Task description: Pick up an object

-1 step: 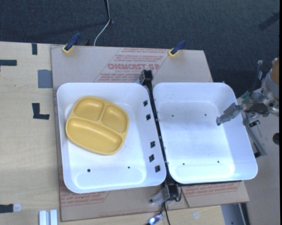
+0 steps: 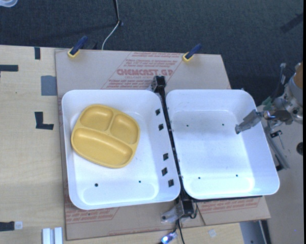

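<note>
Yellow divided plate [image 2: 105, 135] in the left bin [image 2: 71, 182], robot hand [image 2: 247, 122] at the right bin [image 2: 267, 184].

Lying flat in the left bin's upper-left part, the plate runs its long axis from upper left to lower right, two small compartments along the upper-right side and one long compartment along the lower-left. Over the right bin's right wall hangs the hand, well apart from the plate; whether it is released or clenched cannot be told.

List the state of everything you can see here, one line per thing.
Yellow plate: right side up, lying flat in the left bin, untouched.
Left bin: holds the yellow plate.
Right bin: gripper at its right rim.
Gripper: at the right bin's right rim, holding nothing that I can see.
</note>
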`<state>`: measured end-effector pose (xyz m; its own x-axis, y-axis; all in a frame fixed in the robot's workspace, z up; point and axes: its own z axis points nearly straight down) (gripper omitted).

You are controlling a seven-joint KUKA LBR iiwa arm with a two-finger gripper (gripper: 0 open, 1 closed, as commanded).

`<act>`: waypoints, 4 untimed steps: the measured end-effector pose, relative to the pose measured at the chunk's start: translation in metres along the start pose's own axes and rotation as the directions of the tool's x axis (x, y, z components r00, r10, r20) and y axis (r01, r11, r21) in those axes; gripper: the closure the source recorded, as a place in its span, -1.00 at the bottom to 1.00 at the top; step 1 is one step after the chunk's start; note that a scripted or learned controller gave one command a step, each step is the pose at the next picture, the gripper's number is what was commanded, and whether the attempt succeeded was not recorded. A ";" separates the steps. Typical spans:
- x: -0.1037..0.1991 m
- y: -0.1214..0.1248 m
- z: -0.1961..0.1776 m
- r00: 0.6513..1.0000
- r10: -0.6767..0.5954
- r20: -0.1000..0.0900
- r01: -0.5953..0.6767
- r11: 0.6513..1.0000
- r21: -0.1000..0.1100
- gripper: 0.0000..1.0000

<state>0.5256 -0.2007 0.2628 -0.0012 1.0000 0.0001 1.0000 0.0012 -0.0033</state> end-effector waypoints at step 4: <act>-0.001 0.010 0.151 1.000 -0.001 -0.002 0.001 1.000 0.003 1.00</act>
<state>0.5348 -0.2014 0.1119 -0.0025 1.0000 0.0024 1.0000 0.0025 -0.0066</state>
